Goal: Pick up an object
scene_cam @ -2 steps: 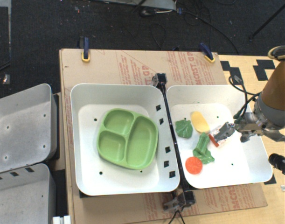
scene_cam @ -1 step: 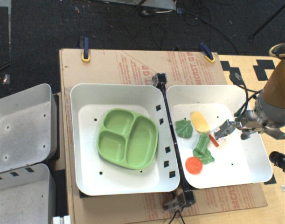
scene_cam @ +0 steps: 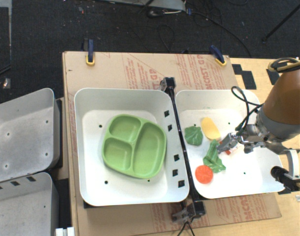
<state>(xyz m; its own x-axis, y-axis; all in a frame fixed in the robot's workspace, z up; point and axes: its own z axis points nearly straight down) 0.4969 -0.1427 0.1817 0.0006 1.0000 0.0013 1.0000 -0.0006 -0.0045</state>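
1. Nearest the camera, the robot arm comes in from the right, its orange band over the right bin.
2. Its hand sits low over that bin's floor, pointing left. Whether the tips are apart or together cannot be told, since they blur into the items under them; nothing is plainly held.
3. Taking the hand as the landmark: a long green leafy piece lies just to its left and slightly toward the camera, touching or nearly touching the tips. Its long axis runs slantwise, from up near the hand down toward the bin's front edge.
4. A yellow item lies up and left of the hand, near but apart. A darker green lump sits further left, by the divider.
5. An orange-red round piece lies down-left of the hand, just past the leafy piece's lower end.
6. Well left of the hand, the left bin holds a green divided plate.
7. Judgement: the leafy piece is the closest target; the grip probably needs to close across its narrow width.
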